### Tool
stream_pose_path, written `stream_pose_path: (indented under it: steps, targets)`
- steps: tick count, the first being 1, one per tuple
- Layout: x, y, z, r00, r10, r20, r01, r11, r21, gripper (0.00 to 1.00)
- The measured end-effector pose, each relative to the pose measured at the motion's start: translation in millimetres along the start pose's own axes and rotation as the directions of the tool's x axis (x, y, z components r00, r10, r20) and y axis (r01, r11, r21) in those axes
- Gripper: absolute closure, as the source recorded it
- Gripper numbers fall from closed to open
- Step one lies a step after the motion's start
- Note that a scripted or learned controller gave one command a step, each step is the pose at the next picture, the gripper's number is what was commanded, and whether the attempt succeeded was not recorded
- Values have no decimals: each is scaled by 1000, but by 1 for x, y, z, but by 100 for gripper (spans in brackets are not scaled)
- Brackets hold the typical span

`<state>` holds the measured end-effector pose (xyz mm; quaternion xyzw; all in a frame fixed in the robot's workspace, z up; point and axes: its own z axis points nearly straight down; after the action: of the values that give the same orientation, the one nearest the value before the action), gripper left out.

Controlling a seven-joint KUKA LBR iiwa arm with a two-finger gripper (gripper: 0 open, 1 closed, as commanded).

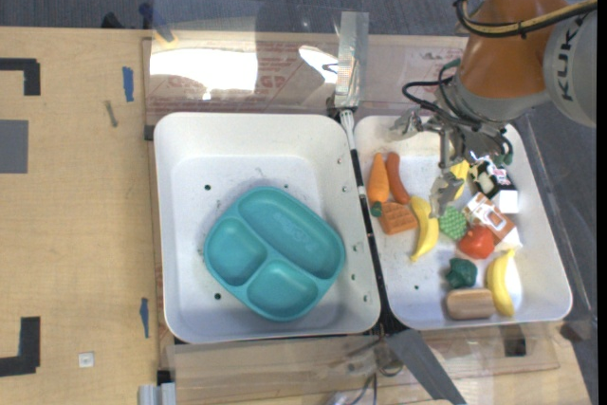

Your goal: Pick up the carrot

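At the near edge of the right bin (545, 299) lie a bread roll (469, 303), a lemon (504, 284), broccoli (461, 273) and a tomato (477, 243), loose as if tipped in. A banana (423, 230) curves beside them. Farther back the carrot (378, 178) lies flat by the bin's left wall, a sausage (396, 177) touching its right side, which crowds any grasp. The gripper (444, 194) hangs to their right, holding nothing I can see; I cannot tell its opening. The left bin (190, 147) holds a teal tray (274, 251).
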<state>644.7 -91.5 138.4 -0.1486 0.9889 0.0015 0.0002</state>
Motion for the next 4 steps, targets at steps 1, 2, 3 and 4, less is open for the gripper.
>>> stream_pose_path:
  steps: [1, 2, 3, 4]
  targets:
    - [27, 6, 54, 999, 51, 1, -51, 999, 1, 0]
    - [114, 18, 54, 991, 131, 1, -131, 991, 2, 0]
    - [35, -3, 52, 996, 86, 7, -86, 996, 4, 0]
    - [88, 13, 53, 987, 163, 2, -163, 987, 2, 0]
